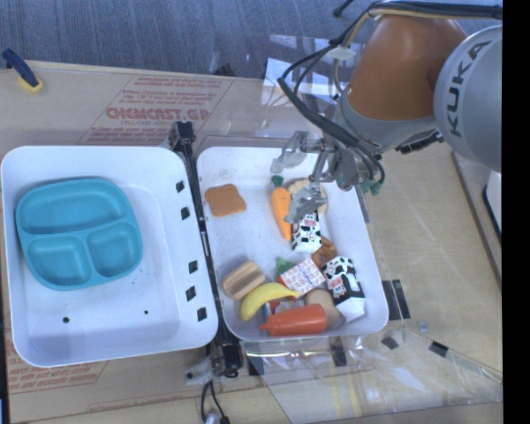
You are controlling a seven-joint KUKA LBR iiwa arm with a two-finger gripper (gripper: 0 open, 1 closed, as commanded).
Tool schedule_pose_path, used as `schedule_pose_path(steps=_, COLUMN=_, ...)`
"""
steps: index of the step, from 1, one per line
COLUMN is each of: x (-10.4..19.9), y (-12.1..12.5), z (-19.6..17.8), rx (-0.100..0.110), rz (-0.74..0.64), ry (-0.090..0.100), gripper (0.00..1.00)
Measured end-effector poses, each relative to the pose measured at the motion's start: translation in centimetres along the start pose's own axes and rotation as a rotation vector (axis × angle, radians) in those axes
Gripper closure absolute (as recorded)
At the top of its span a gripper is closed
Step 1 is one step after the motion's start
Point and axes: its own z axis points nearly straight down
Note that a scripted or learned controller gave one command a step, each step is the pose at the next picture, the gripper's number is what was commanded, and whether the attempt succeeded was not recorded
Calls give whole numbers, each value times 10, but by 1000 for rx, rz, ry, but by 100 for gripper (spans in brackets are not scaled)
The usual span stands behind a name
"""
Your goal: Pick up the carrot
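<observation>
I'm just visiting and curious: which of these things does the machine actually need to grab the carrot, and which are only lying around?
Part of the job:
- carrot, in the right bin
- gripper, just above it

Lying about:
- banana
- hot dog
- toast slice
- milk cartons
- red pepper
- blue divided plate, in the left bin

Two bins sit side by side: the left bin (35, 325) holds a divided tray (78, 230) toward its 10 o'clock. In the right bin (247, 170), toast (225, 200) lies at 10 o'clock, the carrot (282, 210) at 1 o'clock, a banana (265, 299) at 6 o'clock.
</observation>
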Motion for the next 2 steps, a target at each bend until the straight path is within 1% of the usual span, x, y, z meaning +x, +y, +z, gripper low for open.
schedule_pose_path(steps=1, x=-28, y=-3, z=158, rx=-6, rz=-61, ry=14, gripper=0)
schedule_pose_path(steps=2, x=-34, y=-2, z=139, rx=-1, rz=-68, ry=-4, gripper=100)
